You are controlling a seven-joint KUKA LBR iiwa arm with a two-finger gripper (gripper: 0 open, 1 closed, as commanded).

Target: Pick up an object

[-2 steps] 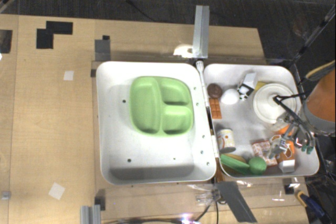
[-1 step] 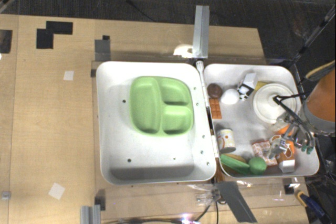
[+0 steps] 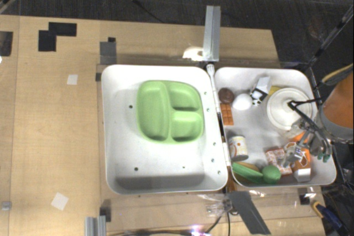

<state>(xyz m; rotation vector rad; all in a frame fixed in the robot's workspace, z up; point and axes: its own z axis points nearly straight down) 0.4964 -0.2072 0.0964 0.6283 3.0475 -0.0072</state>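
The tool (image 3: pixel 301 149) is down low in the right bin (image 3: pixel 276 73), near that bin's right side, with the grey arm and its orange band (image 3: pixel 338 105) just above it. The tool is in among some small things, and its tip is too small and tangled to make out, so I cannot tell what state it is in or whether it has hold of anything.

Right beside it are a small orange thing (image 3: pixel 298 158), a white block (image 3: pixel 302 174) and a pinkish packet (image 3: pixel 274 156). They sit so close together that the tool could bump one and push the others away, or pinch two at once and drop both.

A bit further off is a white round bowl (image 3: pixel 287 108). The arm could knock it. At the bin's near edge lies a long green toy (image 3: pixel 255 173), next to a little can (image 3: pixel 238 147); these are round and could roll.

The left bin (image 3: pixel 119 174) has a green divided plate (image 3: pixel 168 110), well apart from the tool.
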